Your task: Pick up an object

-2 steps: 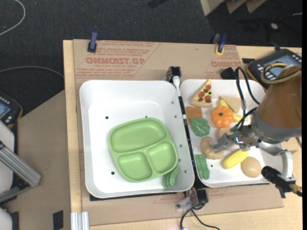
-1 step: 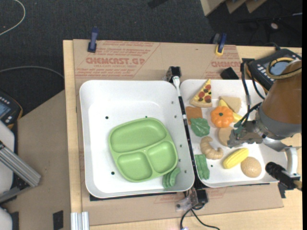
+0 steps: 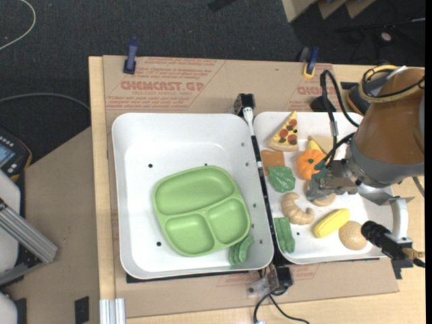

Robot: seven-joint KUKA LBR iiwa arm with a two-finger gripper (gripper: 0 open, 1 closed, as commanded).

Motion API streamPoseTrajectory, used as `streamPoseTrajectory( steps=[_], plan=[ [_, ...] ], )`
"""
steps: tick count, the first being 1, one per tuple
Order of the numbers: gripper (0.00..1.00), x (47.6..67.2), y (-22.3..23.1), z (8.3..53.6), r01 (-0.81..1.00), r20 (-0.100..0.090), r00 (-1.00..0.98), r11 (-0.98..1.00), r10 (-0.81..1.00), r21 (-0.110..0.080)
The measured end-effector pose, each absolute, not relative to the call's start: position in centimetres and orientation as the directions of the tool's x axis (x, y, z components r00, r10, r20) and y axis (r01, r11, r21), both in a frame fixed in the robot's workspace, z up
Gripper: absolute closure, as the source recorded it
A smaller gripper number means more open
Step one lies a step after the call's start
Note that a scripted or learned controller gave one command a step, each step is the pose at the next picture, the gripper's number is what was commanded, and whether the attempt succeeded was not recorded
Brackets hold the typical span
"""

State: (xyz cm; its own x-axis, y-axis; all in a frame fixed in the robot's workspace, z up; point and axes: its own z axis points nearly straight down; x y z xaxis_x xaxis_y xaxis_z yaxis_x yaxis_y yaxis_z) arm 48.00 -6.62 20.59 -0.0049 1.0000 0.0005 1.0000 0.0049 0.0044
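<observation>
While reaching in from the right, arm (image 3: 391,127) hangs low over the right bin (image 3: 351,256), orange band up top, grey wrist below, gripper (image 3: 322,189) pointed down near the bin's middle. Can't tell whether the pincer is open or closed, or gripping anything; too dark and small, cables in the way.

Nearest the front of that bin: tan round bun-looking thing (image 3: 352,235), yellow lemon-ish piece (image 3: 331,223), green strip (image 3: 284,235) on the left edge. Then a beige croissant (image 3: 297,208) just beside the gripper, a green leaf (image 3: 281,178), a brownish-orange block (image 3: 273,158). Orange pumpkin-like toy (image 3: 310,164) partly hidden behind cables. Farthest back, a pizza slice (image 3: 286,131) with red dots.

Over in the left bin (image 3: 135,140): green divided plate (image 3: 201,210), small green item (image 3: 239,252) at its front corner, hard to make out.
</observation>
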Motion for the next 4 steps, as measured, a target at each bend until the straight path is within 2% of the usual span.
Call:
streamPoseTrajectory(
  steps=[1,2,3,4],
  plan=[
    [1.00,47.9,-0.5,18.3,1.000,0.003,-0.007,0.007,1.000,-0.005],
    [1.00,47.9,6.3,20.6,1.000,0.003,-0.008,0.008,1.000,0.002],
    [1.00,49.1,9.0,31.8,1.000,0.003,-0.006,0.006,1.000,0.013],
    [1.00,47.9,15.2,41.9,1.000,0.006,-0.009,0.009,1.000,0.013]
  ],
)
